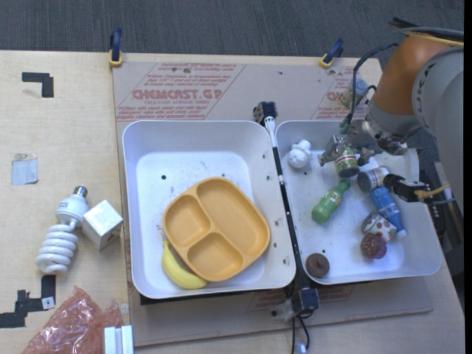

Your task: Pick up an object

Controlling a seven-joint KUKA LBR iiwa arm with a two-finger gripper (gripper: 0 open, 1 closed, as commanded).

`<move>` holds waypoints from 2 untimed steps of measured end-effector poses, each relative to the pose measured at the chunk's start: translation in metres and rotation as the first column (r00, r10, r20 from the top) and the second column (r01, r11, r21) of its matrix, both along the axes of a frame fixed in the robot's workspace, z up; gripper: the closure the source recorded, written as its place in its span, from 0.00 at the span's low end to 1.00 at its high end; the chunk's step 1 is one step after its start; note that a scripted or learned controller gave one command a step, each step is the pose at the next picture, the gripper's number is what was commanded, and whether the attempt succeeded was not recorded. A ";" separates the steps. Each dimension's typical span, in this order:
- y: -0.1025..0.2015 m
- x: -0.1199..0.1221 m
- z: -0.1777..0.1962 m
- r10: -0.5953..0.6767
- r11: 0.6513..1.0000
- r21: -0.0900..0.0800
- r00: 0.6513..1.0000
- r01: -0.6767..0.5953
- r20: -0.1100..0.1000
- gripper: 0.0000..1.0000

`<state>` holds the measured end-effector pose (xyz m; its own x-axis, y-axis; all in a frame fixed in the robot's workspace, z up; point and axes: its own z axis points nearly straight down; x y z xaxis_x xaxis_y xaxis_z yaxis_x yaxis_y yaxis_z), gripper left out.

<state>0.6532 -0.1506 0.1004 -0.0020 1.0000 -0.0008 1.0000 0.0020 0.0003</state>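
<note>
Camera view, near to far: banana (pixel 179 270) lay half hidden under yellow tray (pixel 215 228) in left bin (pixel 140 198). Gripper (pixel 346 153) sat over small can (pixel 348 164) in right bin (pixel 420 260); jaws' state could not be made out.

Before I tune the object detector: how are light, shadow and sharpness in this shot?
Camera view: even, soft light; the left bin is bright white but not blown out. The yellow tray casts a short shadow on the bin floor. The arm looks soft at the right. The small items beside the gripper crowd together and are hard to separate.
</note>
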 end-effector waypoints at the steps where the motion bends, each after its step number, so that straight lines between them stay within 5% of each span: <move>1: -0.017 0.006 0.114 -0.001 1.000 -0.001 1.000 0.001 0.001 0.00; 2: 0.002 0.006 0.040 0.000 1.000 0.000 1.000 0.000 0.000 0.00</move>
<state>0.6590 -0.1487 0.1402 -0.0022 1.0000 -0.0009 1.0000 0.0022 0.0003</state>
